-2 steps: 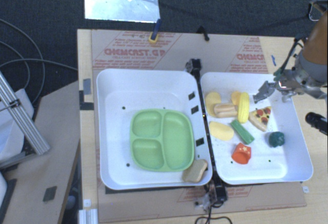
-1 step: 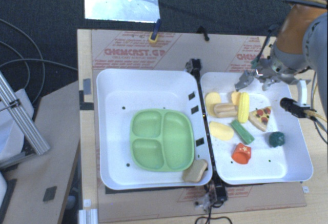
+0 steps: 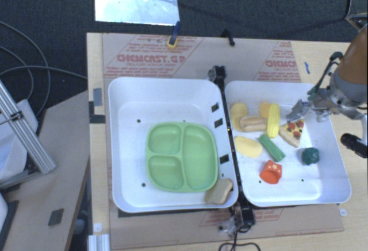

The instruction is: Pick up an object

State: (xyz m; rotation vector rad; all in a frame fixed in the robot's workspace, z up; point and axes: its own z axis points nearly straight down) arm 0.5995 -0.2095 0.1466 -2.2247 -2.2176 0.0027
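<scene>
The right bin [image 3: 330, 189] holds several toy foods. Among them are a yellow corn cob [image 3: 273, 120], a pizza slice [image 3: 292, 132], a green cucumber [image 3: 271, 147], a red pepper [image 3: 271, 172], a dark green broccoli [image 3: 310, 155], a tan bun [image 3: 252, 123] and a yellow potato [image 3: 248, 146]. My gripper [image 3: 310, 113] hangs over the bin's upper right part, just above and to the right of the pizza slice. It is open, with nothing between its fingers.
The left bin [image 3: 126, 129] holds a green divided plate [image 3: 182, 156], and a beige bread piece [image 3: 219, 192] lies at its front right corner. A raised rim [image 3: 227, 129] separates the two bins. Cables run along the bench's far edge.
</scene>
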